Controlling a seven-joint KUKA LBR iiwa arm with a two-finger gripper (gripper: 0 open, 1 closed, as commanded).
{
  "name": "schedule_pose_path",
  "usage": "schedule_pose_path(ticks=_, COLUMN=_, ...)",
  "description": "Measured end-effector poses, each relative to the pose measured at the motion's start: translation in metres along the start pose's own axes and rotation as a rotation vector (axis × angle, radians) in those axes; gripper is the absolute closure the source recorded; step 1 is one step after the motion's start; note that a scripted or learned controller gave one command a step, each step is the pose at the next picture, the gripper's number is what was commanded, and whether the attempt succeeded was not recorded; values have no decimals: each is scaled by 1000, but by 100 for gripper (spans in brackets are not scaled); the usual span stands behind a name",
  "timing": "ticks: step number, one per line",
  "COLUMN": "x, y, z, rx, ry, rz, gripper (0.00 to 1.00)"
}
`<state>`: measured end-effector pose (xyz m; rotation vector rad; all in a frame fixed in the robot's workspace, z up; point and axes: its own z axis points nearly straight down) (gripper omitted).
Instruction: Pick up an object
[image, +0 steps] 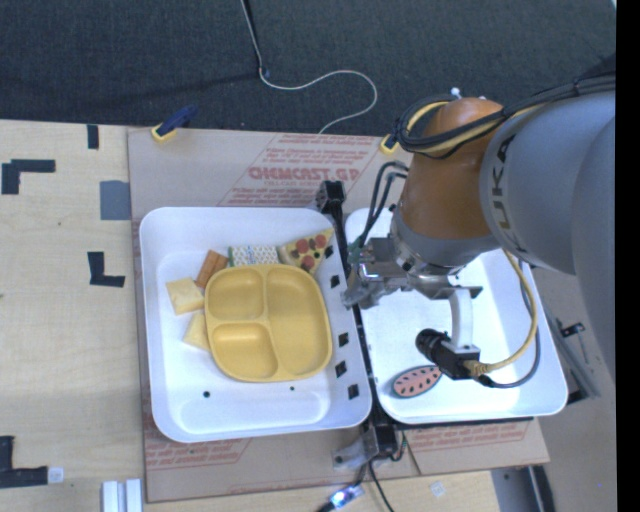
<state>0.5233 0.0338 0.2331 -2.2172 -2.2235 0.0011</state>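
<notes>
Two white bins sit side by side on a cardboard sheet (300, 175). The left bin (250, 405) holds six things. One is a yellow plate (268, 322) with three compartments, lying flat at the centre. Two are beige blocks: one (185, 296) at the plate's 9 o'clock and touching its rim, the other (195, 333) at about 8 o'clock and partly under the plate. There is also one orange-brown piece (210, 267) at 10 o'clock, one patterned strip (252, 255) at 12 o'clock, and one pizza-slice toy (308, 248) at 1 o'clock, close to the bin's right wall.

The right bin (525, 385) shows a single loose thing, a pink spotted oval (415, 381), lying near the 6 o'clock wall.

In the left bin the small pieces crowd the band from 8 to 1 o'clock around the plate, hemmed between its rim and the bin's walls. The floor from 5 to 7 o'clock lies bare. The pink spotted oval has bare floor at its 3 o'clock side.

The arm (560, 170) covers the right bin from 12 to 3 o'clock. The gripper (362, 285) hangs at the wall shared by both bins, at 11 o'clock from the oval and well apart from it. How its jaws stand cannot be told from this angle, and nothing is seen held.

A white cable (320, 80) loops on the dark floor at 12 o'clock beyond the cardboard.
</notes>
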Motion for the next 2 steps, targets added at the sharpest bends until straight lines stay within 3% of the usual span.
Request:
schedule_pose_path(ticks=1, x=1, y=-1, z=18, rx=3, ry=-2, rz=2, gripper=100)
schedule_pose_path(ticks=2, x=3, y=-10, z=12, rx=2, ry=0, rz=1, gripper=100)
